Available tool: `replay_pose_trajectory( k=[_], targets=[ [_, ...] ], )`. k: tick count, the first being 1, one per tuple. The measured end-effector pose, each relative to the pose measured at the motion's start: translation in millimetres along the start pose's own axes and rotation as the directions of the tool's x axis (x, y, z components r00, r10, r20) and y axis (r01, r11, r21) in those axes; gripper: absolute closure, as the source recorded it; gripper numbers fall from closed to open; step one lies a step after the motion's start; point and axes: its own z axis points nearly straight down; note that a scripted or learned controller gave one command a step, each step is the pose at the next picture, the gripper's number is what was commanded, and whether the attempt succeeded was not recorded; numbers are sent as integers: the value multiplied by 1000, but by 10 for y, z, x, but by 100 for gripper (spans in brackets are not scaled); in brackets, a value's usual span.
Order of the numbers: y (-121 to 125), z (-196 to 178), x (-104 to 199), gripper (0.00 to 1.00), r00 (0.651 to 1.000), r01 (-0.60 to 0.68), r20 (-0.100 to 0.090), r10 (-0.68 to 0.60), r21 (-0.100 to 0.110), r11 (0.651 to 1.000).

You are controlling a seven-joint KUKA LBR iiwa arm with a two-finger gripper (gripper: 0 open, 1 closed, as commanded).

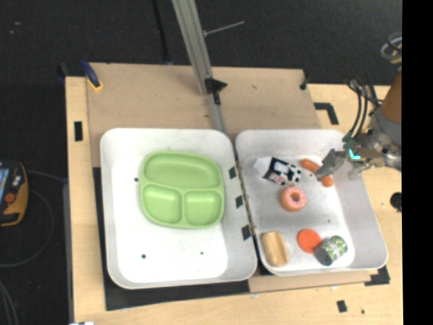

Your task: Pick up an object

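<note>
My gripper (342,173) hangs over the upper right part of the right bin (358,208), open, with nothing between its fingers. A small orange piece (327,180) lies just under its left fingertip. An orange carrot-like piece (309,164) lies just left of that. A pink doughnut (293,199) sits lower left of the gripper. A black and white packet (279,171) lies at the bin's upper left. Along the near side are a tan bread roll (275,248), a red-orange disc (308,239) and a green can (331,249) on its side.
The left bin (122,249) holds a green divided plate (183,188). A grey metal post (196,46) slants up from between the bins at the back. Cables hang by the arm at the right edge.
</note>
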Motion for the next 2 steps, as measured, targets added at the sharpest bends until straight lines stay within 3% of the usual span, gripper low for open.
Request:
replay_pose_trajectory(
  k=[1, 2],
  targets=[
    [1, -2, 0, 0, 1000, 0, 0, 0, 0, 1000],
    [12, 433, -61, 0, 1000, -2, 0, 2, 3, 1000]
  ],
)
